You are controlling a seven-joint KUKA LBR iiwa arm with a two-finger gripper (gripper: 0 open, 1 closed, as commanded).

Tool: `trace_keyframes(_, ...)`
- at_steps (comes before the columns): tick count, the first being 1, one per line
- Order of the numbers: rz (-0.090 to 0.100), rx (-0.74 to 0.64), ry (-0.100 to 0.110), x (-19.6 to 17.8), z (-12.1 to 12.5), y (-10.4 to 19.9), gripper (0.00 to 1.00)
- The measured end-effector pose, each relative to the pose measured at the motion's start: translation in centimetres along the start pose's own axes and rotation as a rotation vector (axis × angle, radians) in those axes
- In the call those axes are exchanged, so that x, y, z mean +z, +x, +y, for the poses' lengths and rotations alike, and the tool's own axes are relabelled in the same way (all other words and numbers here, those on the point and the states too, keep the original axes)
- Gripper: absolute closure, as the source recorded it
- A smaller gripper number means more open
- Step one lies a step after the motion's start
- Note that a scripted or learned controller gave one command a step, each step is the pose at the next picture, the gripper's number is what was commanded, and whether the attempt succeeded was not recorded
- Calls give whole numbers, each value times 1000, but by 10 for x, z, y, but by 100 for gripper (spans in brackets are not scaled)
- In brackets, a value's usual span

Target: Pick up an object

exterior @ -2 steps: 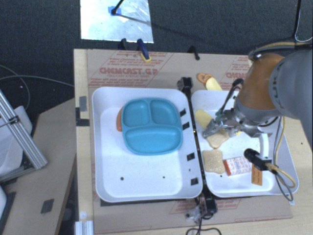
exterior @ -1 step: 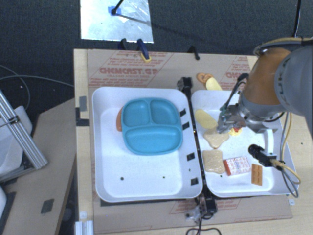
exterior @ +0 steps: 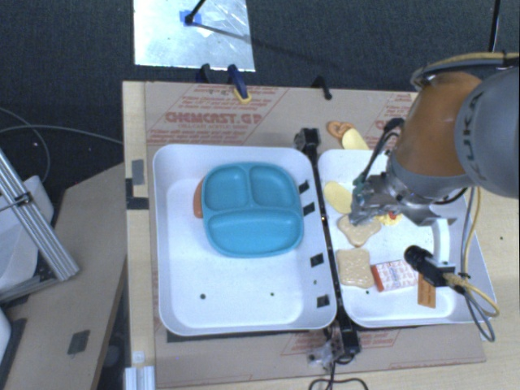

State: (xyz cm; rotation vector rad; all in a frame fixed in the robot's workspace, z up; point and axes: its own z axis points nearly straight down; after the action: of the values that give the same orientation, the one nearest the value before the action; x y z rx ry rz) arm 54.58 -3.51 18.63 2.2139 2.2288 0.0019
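We see the gripper (exterior: 363,211) low in the right bin (exterior: 406,315), over a tan toy cookie (exterior: 358,231); its opening cannot be determined. Both bins sit on cardboard (exterior: 187,116) above dark carpet (exterior: 57,47).

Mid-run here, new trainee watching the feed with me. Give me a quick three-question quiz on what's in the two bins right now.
1. True or false: the blue divided plate lies in the left bin.
2. The gripper hangs over which bin? A) left B) right
3. Fill in: the red-and-white packet lies just right of the ____.

Key: 1 true. 2 B. 3 bread slice.
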Motion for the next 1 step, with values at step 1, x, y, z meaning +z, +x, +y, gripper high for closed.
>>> trace_keyframes(1,3,-8,-3,-18,-1,125,100)
